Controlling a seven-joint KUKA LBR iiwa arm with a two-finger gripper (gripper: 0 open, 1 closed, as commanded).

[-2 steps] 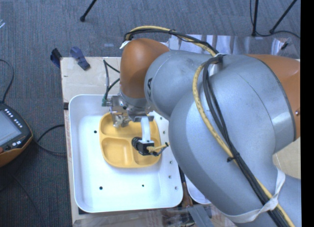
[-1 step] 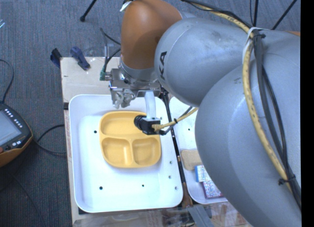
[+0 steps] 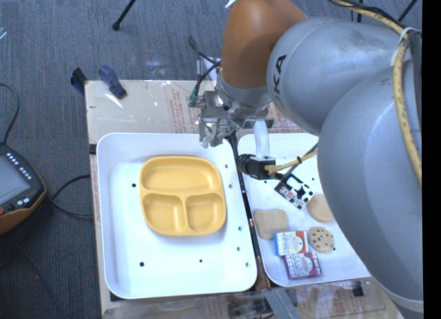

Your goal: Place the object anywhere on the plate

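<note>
The yellow plate (image 3: 183, 194) lies flat in the left bin (image 3: 117, 255), its long side running left to right. The food toys, like the bread slice (image 3: 270, 222), lie in the right bin (image 3: 344, 269). The arm bends down, and its gripper (image 3: 215, 134) hangs over the bins' top edge; I cannot tell if it is apart or together.

The plate (image 3: 183, 194) lies in the left bin (image 3: 120, 269). The right bin (image 3: 344, 269) beside it holds toast (image 3: 270, 222), a cookie (image 3: 320, 239) and two small packets (image 3: 297, 253) toward its near end. The claw (image 3: 215, 131) hangs over the bins' far edge.
</note>
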